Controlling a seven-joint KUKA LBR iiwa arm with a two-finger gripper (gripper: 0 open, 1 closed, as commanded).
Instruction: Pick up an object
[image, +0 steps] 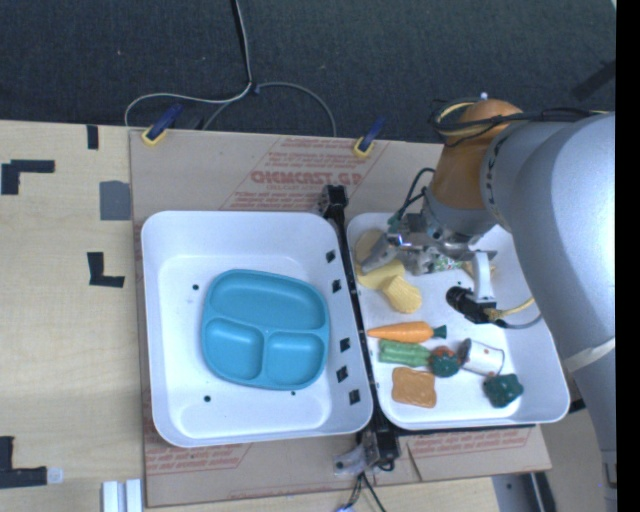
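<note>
My gripper (386, 254) is low over the back left corner of the right bin (545, 360), at the end of the grey arm with its orange band (470, 160). It sits right above a pale yellow piece (368, 244) by the bin's wall, and a second yellow lump (402, 293) lies just in front of it. Nothing visibly sits in the gripper. Further forward in the bin lie a carrot (405, 331), a green cucumber (400, 352), a slice of toast (413, 387), a broccoli piece (503, 390), a dark green and red toy (446, 361) and a small white cylinder (486, 357).
The left bin (165, 300) holds a blue divided plate (265, 328). A black divider (345, 290) runs between the two bins. A black cable (480, 308) loops off the wrist over the right bin. Clips (160, 128) hold the cardboard base at the back.
</note>
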